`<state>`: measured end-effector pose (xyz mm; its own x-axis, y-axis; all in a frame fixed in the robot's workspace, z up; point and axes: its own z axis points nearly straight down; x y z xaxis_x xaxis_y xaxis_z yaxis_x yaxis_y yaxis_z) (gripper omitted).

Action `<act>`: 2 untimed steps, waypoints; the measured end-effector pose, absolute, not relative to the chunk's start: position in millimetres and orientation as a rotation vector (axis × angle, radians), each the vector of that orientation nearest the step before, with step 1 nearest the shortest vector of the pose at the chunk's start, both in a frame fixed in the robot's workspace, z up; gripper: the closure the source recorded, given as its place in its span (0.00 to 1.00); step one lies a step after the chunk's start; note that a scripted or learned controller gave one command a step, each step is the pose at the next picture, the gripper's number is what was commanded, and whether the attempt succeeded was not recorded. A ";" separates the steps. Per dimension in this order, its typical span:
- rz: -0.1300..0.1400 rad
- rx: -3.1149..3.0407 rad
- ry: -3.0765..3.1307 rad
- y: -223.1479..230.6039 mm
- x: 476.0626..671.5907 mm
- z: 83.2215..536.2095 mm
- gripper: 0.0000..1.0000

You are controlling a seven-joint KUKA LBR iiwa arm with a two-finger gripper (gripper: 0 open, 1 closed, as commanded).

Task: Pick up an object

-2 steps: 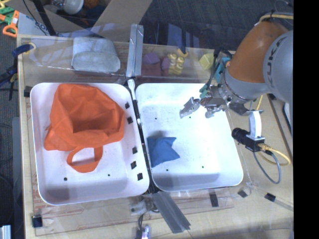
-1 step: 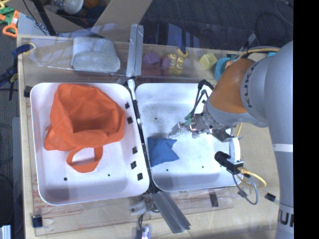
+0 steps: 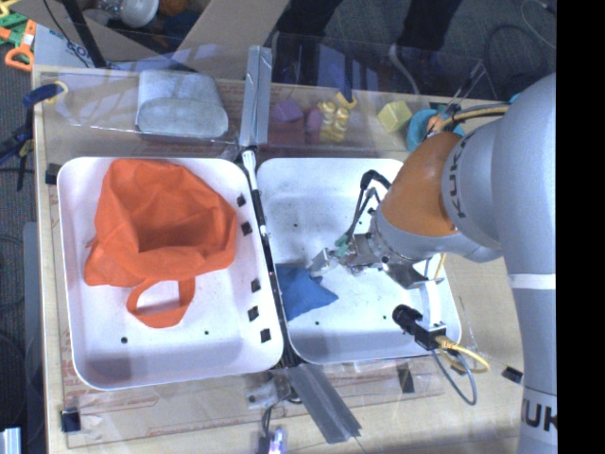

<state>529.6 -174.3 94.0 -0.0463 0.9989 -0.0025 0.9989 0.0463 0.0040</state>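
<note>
Blue cloth point(image 3: 304, 291) lies flat at the right bin's point(image 3: 312, 183) left edge, low down. Looks soft, light, limp: pinch a raised fold, not the flat. Pincer point(image 3: 326, 258) is just above its top corner; can't tell its state. Left bin point(image 3: 85, 357) holds an orange bag point(image 3: 156, 225).

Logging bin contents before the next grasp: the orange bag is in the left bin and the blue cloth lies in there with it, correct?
Not quite. The orange bag is in the left bin, but the blue cloth lies in the right bin, near its left wall, close to the end effector. The camera view shows this.
</note>
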 end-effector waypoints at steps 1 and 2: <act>0.002 2.158 2.274 -174.1 530.8 104.0 1.00; 0.001 2.158 2.273 -174.7 530.8 104.2 0.00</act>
<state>530.8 -174.7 104.2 -0.0520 0.9986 -0.0050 0.9986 0.0520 0.0055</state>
